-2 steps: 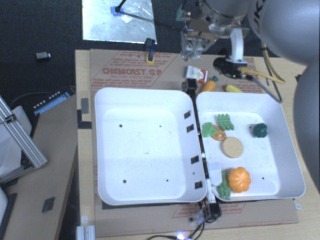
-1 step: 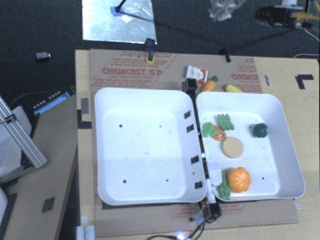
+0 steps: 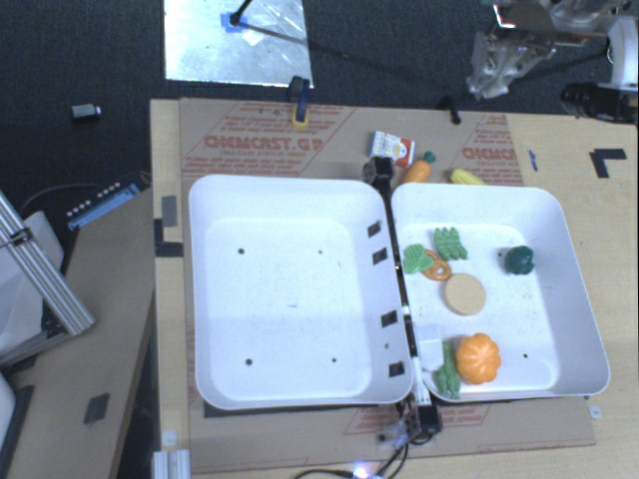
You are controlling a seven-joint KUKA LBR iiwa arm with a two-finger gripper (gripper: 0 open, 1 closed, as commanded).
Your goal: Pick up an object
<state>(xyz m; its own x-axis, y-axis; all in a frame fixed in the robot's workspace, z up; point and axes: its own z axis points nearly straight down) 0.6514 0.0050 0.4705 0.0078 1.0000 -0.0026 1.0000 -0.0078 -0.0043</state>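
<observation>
The gripper [image 3: 496, 68] is hanging above the far edge of the bench, beyond the right bin [image 3: 569, 257] and well apart from everything in it. Whether it is open or closed cannot be told from this view; nothing is showing beneath it.

The candidate objects are all sitting in the right bin — an orange pumpkin [image 3: 477, 357] near the front with a green leafy piece [image 3: 448, 372] touching its left side, a tan disc [image 3: 464, 294] toward the middle, a dark green lump [image 3: 517, 259] apart on the right, and a green ridged piece [image 3: 449, 241] near a small orange-and-green cluster [image 3: 424, 262] by the dividing wall. The left bin [image 3: 285, 287] is holding no loose items.

Judgement on risk: no approach is under way yet. The cluster by the wall is crowding the bin edge, so a descent there is likely to strike the rim. The pumpkin is rounded and may be squeezing out sideways. The disc is lying flat — fingers could be sliding over it without purchase
</observation>
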